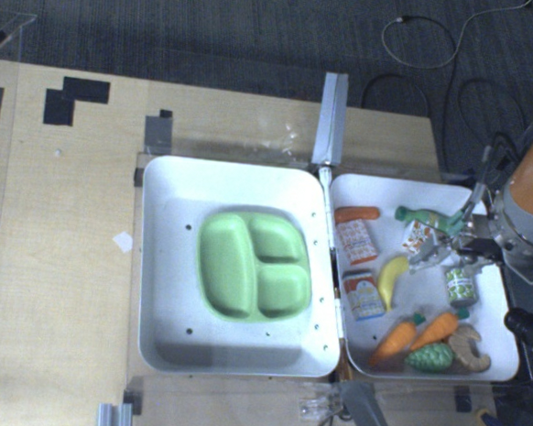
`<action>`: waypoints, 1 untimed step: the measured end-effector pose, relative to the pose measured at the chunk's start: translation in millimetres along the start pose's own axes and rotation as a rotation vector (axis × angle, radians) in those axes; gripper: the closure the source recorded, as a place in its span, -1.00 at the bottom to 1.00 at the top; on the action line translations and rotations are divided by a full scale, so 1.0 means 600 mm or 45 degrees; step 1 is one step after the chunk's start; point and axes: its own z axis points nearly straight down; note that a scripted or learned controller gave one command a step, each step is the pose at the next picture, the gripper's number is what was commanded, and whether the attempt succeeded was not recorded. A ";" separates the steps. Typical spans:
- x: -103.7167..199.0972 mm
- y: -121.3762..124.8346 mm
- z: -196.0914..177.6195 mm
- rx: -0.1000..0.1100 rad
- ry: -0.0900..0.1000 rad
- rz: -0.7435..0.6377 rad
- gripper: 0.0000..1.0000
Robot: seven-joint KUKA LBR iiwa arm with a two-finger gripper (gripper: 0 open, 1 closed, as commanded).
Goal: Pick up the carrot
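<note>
Two orange carrots lie in the right bin (pixel 502 368) near its front edge. One carrot (pixel 394 339) is to the left, and the other carrot (pixel 436 328) lies just right of it, both slanted. My gripper (pixel 442 248) hangs over the back right part of that bin, well behind the carrots and apart from them. It is above a small white packet (pixel 418 236) and next to a green jar (pixel 460 286). Nothing orange is at the gripper.
The right bin also holds a sausage (pixel 356 213), a green bottle (pixel 421 214), a red snack packet (pixel 358 241), a banana (pixel 390 280), a small can (pixel 365 297), a green knobbly toy (pixel 430 357) and a brown piece (pixel 471 350). The left bin (pixel 160 337) holds a green divided tray (pixel 253 264).
</note>
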 end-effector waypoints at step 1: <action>-0.055 -0.011 0.171 0.002 0.000 0.044 -1.00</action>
